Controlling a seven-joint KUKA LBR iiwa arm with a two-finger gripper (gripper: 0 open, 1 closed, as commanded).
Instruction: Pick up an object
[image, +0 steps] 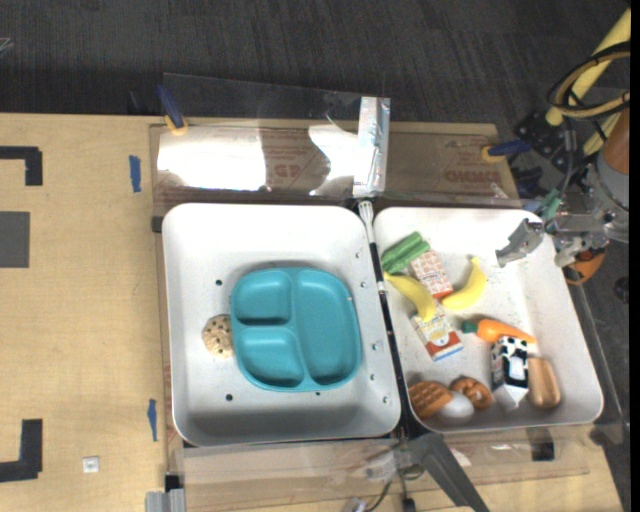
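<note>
Objects for picking lie in the right bin (585, 345): two bananas (440, 292), a green packet (403, 250), a small carton (438, 335), a carrot (503, 329), a cow-print toy (510, 362), a sausage (543, 381), and bread pieces (432, 398). Left bin (190, 300) holds a teal divided plate (296, 325) with a cookie (217, 335) touching its left edge. Gripper (522, 243) hangs over the right bin's upper right corner, nothing between the jaws; their spread cannot be told.
</note>
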